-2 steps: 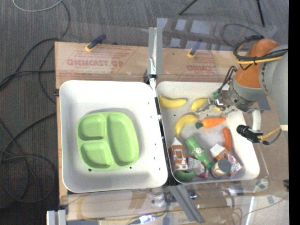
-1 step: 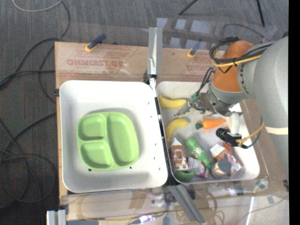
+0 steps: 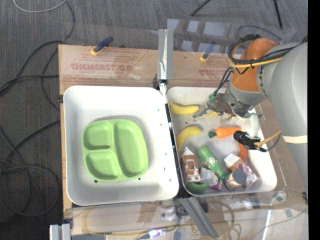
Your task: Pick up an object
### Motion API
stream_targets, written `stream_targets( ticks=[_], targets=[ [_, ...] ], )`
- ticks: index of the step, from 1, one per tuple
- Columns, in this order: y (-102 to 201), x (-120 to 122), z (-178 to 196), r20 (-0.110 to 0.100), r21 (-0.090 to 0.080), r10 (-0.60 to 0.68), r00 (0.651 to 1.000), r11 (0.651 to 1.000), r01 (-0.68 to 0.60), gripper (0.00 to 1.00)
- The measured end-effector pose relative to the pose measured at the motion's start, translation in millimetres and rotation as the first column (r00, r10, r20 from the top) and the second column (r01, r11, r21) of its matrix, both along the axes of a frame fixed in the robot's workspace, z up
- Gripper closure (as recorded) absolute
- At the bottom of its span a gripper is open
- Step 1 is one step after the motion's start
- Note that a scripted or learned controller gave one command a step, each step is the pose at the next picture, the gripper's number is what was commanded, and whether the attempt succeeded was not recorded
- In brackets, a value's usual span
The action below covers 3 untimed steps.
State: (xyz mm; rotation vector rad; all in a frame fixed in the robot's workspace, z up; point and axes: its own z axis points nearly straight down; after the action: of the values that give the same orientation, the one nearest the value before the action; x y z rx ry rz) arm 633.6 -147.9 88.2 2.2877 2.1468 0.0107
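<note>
1. Banana (image 3: 184,109) is my pick for this grab, judging by how close the claw is to it. It lies flat near the top left corner of the right bin (image 3: 268,170), just beside the bin's left wall.
2. Far left of the frame, the left bin (image 3: 75,109) sits on the bench (image 3: 115,59) and holds a green divided tray (image 3: 115,149), lying flat near the middle. It is well apart from anything I would reach for.
3. Moving right across the seam where the bins meet, a second yellow fruit (image 3: 189,133) rests just below the banana, with a brown packet (image 3: 190,168) under that.
4. The lower part of the right bin is crowded: a green bottle (image 3: 210,160) lies tilted against the packet, and a small white box (image 3: 231,160) and a round can (image 3: 240,176) are packed in beside it. I judge a grab there would be awkward, because the pieces touch.
5. An orange carrot (image 3: 226,132) lies alone in mid-bin.
6. The claw (image 3: 209,111) hangs low over the top of the right bin, just right of the banana's tip. Nothing shows in its grip, and I cannot tell whether it is spread or closed.
7. The arm (image 3: 295,94) comes in from the right, its orange band (image 3: 252,69) above the wrist.
</note>
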Motion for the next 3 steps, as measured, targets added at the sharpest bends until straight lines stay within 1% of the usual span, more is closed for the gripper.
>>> stream_targets(
  ticks=[1,2,3],
  targets=[
    [-43,-70,1,-0.001,-0.005,-0.042,0.999,0.999,0.042,0.00],
    [-61,-118,2,0.008,-0.007,0.354,0.935,0.935,-0.354,0.00],
    [-59,-116,13,0.014,-0.006,0.355,0.935,0.935,-0.355,1.00]
  ],
)
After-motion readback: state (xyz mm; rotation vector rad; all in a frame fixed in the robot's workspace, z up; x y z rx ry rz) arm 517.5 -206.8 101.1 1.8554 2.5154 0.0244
